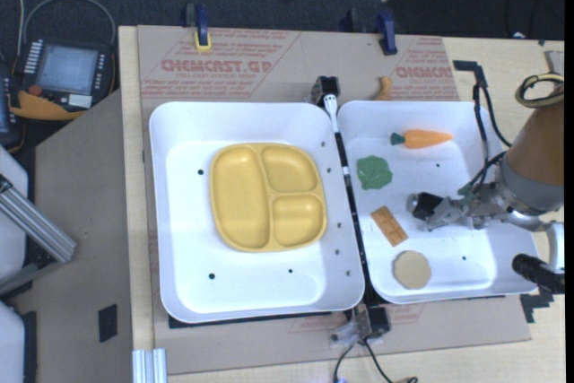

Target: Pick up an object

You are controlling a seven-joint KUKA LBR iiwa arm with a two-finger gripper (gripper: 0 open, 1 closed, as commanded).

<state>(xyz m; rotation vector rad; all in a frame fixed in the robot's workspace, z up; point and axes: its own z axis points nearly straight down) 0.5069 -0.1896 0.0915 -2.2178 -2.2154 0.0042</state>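
The arm reaches in from the right, and its pincer (437, 215) sits low over the middle of the right bin (462, 269). At this slant I cannot tell whether it is spread or pressed together, and nothing shows in its grip. This looks like the approach step, before any grasp. The nearest candidate is the brown rectangular wafer (389, 225), lying flat just beside the pincer toward the bin divider. A round tan disc (412, 269) lies near it at the front, a green leafy piece (374, 172) behind it, and a toy carrot (423, 138) farther back. The left bin (179, 193) holds a yellow divided plate (267, 195). The next move likely calls for centring over the wafer, descending to the bin floor and closing across its narrow width.
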